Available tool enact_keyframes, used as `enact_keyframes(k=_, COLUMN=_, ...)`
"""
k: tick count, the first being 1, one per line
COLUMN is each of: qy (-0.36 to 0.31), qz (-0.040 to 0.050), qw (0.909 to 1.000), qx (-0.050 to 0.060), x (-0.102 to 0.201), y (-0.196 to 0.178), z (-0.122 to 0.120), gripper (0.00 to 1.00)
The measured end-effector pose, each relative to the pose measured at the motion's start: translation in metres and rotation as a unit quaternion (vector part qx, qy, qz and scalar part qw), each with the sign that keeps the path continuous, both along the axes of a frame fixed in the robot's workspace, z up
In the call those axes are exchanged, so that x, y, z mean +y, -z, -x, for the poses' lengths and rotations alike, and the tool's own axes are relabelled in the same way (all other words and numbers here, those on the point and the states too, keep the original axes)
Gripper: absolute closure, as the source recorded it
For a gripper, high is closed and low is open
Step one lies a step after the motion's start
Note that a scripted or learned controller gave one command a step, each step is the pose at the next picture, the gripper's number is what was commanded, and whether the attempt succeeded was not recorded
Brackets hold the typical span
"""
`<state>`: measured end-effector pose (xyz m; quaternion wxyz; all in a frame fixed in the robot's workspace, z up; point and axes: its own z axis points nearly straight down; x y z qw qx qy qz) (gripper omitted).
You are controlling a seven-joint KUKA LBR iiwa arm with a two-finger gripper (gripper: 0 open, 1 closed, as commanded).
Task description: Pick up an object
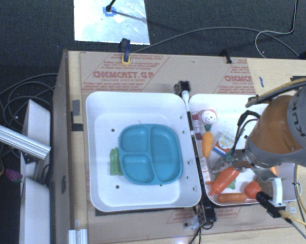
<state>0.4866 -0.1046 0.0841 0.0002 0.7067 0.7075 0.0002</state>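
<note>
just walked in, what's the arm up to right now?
The arm has reached in from the right and is low over the right bin, with its gripper down among a pile of toy food: a large orange carrot, a smaller carrot, a red tomato-like piece and a white ball. I can't confirm a grasp on anything. The left bin holds a blue divided plate with a green piece beside it, both untouched.
</note>
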Motion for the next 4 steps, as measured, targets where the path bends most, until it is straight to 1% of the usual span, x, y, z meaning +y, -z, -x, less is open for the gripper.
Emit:
enact_keyframes(k=1, qy=-0.001, qz=-0.0009, qw=1.0, qx=-0.001, x=0.001, y=-0.011, z=-0.001, gripper=1.0)
enact_keyframes(k=2, qy=-0.001, qz=-0.001, qw=1.0, qx=-0.001, x=0.001, y=-0.011, z=-0.001, gripper=0.0)
enact_keyframes(k=3, qy=-0.001, qz=0.0001, qw=1.0, qx=-0.001, x=0.004, y=0.0, z=-0.086, gripper=0.0)
enact_keyframes(k=4, qy=-0.003, qz=0.0002, qw=1.0, qx=-0.001, x=0.004, y=-0.011, z=-0.086, gripper=1.0)
